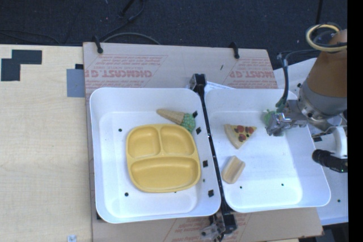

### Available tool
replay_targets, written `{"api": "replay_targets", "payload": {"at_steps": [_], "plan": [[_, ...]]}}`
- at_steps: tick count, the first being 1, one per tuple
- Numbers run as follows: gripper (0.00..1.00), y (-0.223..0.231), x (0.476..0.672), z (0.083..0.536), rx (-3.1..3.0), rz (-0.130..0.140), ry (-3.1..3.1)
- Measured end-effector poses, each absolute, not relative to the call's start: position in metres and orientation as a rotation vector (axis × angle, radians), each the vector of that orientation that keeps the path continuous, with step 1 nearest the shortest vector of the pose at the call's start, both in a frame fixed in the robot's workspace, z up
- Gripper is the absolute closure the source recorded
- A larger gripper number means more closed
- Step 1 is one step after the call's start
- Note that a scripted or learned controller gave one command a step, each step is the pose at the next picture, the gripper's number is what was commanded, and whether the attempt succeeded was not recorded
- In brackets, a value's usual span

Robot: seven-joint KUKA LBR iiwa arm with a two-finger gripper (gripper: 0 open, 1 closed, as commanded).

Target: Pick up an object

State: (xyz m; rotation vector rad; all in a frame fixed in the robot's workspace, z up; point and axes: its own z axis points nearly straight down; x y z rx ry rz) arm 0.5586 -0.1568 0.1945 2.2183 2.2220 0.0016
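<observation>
My gripper point(276, 123) reaches in from the right and hovers over the right side of the right bin point(306, 192). A small green object point(267, 117) sits right against the gripper's left tip; whether it is held is unclear. A toy pizza slice point(239, 134) lies in the right bin's middle, left of the gripper. A tan bread-like block point(233, 169) lies below the pizza near the divider. In the left bin point(105, 122) rest a yellow divided plate point(163, 157) and a toy ice-cream cone with a green top point(177, 117).
A black divider point(207, 144) runs between the two bins. Cardboard point(147, 68) lies under the bins. A pale wooden bench top point(39, 144) extends to the left.
</observation>
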Motion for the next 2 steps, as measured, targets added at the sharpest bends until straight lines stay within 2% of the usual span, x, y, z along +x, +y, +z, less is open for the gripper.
{"api": "replay_targets", "payload": {"at_steps": [1, 2], "plan": [[1.0, -0.157, 0.559, 0.221, 2.218, 0.0, 2.224], [1.0, -0.109, 0.55, 0.231, 2.219, 0.0, 2.23]]}}
